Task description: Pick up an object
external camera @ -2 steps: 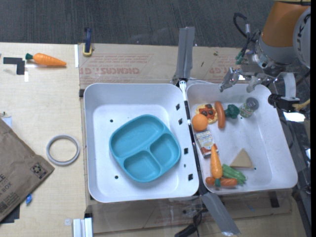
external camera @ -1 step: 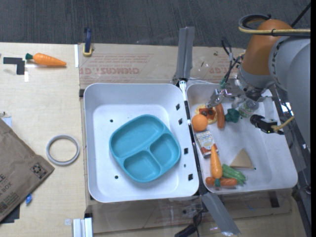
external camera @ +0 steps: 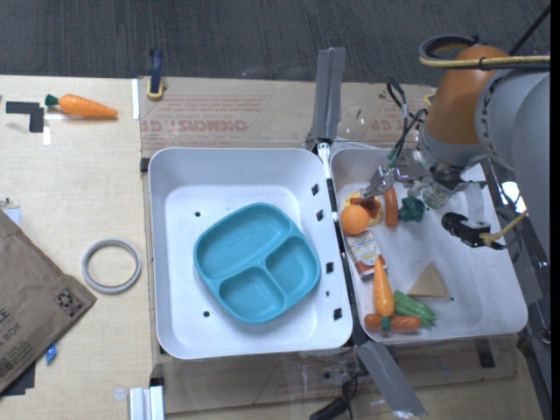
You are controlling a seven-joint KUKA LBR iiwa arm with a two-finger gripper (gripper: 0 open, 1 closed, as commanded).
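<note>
The arm's gripper (external camera: 382,182) hangs low in the right bin (external camera: 490,322), at that bin's far left corner. I cannot tell how its jaws stand, because the wrist and cables cover them.

The nearest thing to grab is the orange ball (external camera: 354,220), which sits just in front of the gripper, against the right bin's left wall. A small red-orange stick (external camera: 390,208) stands just beside the ball, on its right, and a green lump (external camera: 411,209) is a bit further right.

To do this step well, I think the gripper should pick just one thing and come straight down over its middle. The ball is round and may roll away (the wall next to it leaves little room on that side), so the stick may be easier to pinch. It should go slowly, close gently, then lift a little to check the thing comes up.

Counting now. There are two white bins: the right bin and the left bin (external camera: 175,322). The left bin holds one blue tray (external camera: 255,262) with three parts. The right bin has one ball, one stick, one green lump, one small packet (external camera: 362,252), one carrot (external camera: 382,291), one tan wedge (external camera: 428,283) and one green and red bunch (external camera: 404,316). Far to the left of the left bin lie one more carrot (external camera: 81,106), one tape ring (external camera: 111,264) and one brown bag (external camera: 35,304).
</note>
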